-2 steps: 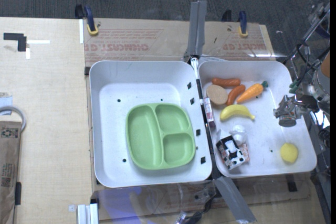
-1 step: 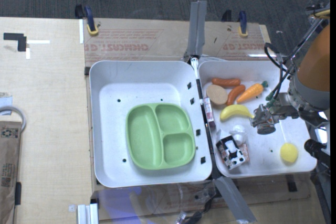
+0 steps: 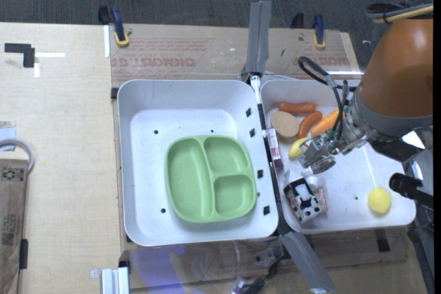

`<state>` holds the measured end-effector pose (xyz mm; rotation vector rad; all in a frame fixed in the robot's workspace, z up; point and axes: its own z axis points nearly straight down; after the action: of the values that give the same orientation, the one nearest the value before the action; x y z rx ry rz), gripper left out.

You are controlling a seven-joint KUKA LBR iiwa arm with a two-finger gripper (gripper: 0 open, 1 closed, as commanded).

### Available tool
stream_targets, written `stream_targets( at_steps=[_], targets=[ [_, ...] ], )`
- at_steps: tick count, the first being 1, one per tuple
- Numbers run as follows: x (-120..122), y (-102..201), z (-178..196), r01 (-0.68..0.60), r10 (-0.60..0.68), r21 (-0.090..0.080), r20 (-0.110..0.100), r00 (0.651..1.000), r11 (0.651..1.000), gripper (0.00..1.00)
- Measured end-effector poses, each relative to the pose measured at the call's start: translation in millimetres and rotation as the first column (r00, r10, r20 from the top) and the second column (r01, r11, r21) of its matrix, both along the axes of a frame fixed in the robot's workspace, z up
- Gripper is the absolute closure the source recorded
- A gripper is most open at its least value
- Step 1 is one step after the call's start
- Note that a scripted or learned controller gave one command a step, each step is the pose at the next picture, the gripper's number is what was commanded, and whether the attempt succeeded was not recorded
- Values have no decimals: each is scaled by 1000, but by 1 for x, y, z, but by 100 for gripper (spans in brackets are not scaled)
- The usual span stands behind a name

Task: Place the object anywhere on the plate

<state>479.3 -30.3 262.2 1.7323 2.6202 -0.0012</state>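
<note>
Over the right bin, gripper hangs low at the end of the grey arm with its orange band, just right of the divider between the two bins. Finger state: cannot tell; the mechanism is a blur of metal and nothing is clearly seen between the tips.

Left bin: green three-compartment plate sits near its centre, nothing on it.

Right bin contents:
- orange-red sausage-shaped piece at the far side
- tan round piece just beneath it
- second orange-red piece beside the tan one
- orange carrot-like piece partly under the wrist
- small yellow piece touching or just beside the gripper's left side
- black-and-white block near the front
- yellow ball well to the right
</note>
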Motion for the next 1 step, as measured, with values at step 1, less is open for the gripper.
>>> stream_targets(
  at_steps=[1],
  targets=[
    [14,87,-1,18,-18,-1,-4,1000,1000,100]
  ],
)
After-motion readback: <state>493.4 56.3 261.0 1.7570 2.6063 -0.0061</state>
